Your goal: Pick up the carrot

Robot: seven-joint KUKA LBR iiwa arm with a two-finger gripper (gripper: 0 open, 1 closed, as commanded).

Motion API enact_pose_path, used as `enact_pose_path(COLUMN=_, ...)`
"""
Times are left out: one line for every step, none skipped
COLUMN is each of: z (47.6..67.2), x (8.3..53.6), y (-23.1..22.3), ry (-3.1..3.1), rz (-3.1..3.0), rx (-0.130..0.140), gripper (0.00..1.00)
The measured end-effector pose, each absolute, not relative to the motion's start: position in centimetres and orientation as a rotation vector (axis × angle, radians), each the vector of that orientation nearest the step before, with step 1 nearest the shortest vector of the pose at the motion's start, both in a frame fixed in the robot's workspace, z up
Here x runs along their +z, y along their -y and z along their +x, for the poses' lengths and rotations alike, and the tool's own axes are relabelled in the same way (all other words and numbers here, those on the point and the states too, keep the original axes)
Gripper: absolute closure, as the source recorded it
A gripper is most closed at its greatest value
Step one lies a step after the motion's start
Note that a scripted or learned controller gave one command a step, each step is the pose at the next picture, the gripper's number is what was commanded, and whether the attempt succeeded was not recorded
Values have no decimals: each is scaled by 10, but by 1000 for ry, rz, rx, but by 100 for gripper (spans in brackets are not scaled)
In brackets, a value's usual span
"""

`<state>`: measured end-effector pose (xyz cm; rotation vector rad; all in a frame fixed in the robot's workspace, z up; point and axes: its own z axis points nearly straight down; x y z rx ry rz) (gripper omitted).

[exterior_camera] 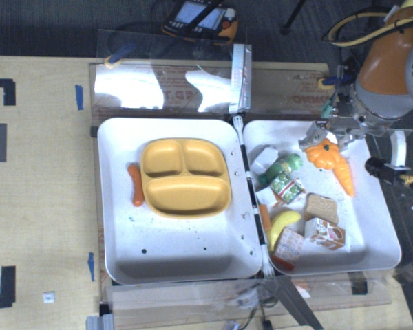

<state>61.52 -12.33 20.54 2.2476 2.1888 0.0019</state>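
Observation:
The carrot (336, 166) is orange and lies in the right bin (378, 246) near its far right corner, thick end toward the back and tip pointing to the front right. My gripper (328, 140) hangs directly over the carrot's thick end, touching or nearly touching it. The gripper's metal body hides the very top of the carrot.
Left of the carrot lie a green vegetable (282, 167), a small packet (288, 188), a bread slice (321, 208), a yellow fruit (282, 223) and a carton (325, 234). The left bin (117, 253) holds a yellow divided plate (186, 177) and an orange sausage (136, 184).

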Motion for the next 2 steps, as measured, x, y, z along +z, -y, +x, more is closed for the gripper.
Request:
enact_pose_path(z=625, x=210, y=41, ry=-2185, rz=2252, rx=3, gripper=100)
enact_pose_path(z=620, x=200, y=6, ry=-1865, rz=2531, rx=-5, gripper=100)
